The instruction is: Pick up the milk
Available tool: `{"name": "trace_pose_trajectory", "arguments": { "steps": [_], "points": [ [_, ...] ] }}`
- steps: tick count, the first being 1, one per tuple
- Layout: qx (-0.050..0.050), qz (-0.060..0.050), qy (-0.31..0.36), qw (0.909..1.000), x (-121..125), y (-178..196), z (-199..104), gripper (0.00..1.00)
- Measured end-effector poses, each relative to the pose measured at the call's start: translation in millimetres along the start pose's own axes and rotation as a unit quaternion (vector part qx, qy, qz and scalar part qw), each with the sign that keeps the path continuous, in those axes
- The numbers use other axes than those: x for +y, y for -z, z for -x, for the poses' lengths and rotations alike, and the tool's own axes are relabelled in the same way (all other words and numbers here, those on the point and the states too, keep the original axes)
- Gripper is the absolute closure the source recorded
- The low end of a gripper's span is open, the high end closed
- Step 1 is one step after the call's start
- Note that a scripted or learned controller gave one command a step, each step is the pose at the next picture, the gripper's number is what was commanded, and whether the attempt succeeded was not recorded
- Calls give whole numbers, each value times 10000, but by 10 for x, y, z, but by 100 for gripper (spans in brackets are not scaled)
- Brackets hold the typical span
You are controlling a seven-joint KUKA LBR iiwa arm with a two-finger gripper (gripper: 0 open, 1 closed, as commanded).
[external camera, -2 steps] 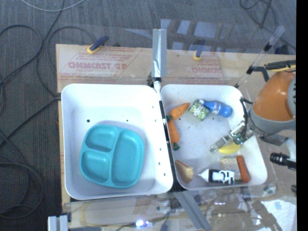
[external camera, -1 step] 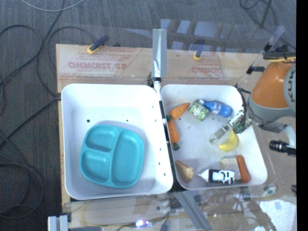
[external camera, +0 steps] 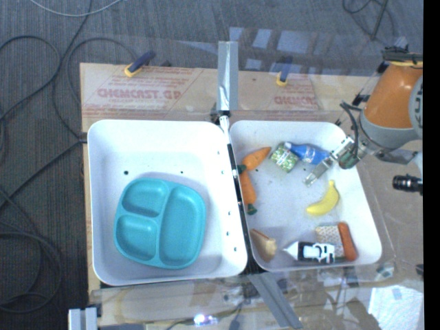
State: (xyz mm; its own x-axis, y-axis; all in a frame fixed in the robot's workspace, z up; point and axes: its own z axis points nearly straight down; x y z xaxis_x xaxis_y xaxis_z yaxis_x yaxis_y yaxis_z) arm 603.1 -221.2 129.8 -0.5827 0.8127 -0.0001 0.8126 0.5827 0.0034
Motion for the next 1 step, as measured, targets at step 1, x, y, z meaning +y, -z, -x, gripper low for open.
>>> {"name": "trace_pose_trajectory", "arguments": {
  "steps": [1],
  "points": [
    [-22,-17,-1134,9935,722,333,130,0]
  ]
}}
